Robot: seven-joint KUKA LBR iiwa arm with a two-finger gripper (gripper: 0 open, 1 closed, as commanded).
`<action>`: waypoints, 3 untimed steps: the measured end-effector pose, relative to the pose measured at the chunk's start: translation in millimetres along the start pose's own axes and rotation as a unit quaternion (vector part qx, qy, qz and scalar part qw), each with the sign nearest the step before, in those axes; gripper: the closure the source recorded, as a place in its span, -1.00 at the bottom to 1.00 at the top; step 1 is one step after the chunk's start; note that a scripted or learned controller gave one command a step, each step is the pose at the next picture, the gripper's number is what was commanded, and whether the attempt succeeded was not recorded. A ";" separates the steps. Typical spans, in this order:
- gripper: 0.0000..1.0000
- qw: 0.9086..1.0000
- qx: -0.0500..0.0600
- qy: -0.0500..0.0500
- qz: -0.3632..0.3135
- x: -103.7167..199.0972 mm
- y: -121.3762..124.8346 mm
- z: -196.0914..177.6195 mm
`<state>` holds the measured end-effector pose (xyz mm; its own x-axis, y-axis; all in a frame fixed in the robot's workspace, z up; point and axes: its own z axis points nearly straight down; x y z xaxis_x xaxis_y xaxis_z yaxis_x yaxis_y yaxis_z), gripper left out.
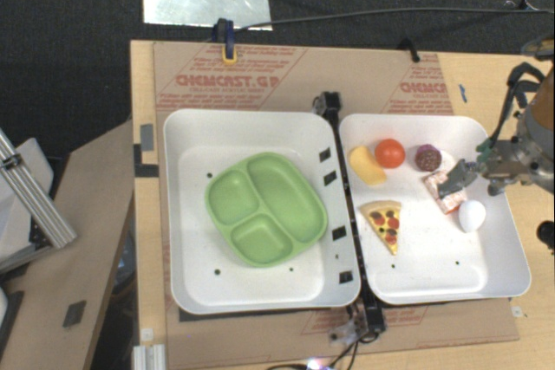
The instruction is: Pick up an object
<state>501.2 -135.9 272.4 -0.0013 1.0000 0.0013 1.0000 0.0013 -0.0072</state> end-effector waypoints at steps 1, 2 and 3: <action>-1.00 1.000 -0.005 -0.001 -0.001 0.2 1.7 -4.6; -1.00 1.000 -0.003 0.000 0.000 7.7 9.4 50.1; -1.00 1.000 -0.002 0.000 0.000 1.0 11.9 110.0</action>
<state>512.3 -134.8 162.3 -0.0013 1.0000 0.0008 1.0000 0.0013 -0.0025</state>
